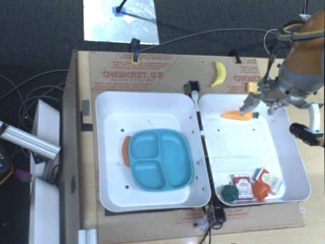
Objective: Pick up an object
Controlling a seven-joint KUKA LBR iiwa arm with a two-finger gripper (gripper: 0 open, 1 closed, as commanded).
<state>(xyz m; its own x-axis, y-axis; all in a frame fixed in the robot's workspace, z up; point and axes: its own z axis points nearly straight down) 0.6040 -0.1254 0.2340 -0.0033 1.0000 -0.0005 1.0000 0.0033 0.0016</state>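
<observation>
The pick looks barely begun: nothing is lifted, and the toy carrot (236,116) lies flat on the floor of the right bin (284,151), near its far wall. The gripper (252,104) hangs just above the carrot's leafy end, touching or nearly so. I judge closing on it and lifting remain; the grip's state can't be told.

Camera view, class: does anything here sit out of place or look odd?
Yes. A toy banana lies outside both bins, on the brown board behind the right bin. In the left bin, an orange item is wedged under the blue divided plate's left edge, mostly hidden.
</observation>
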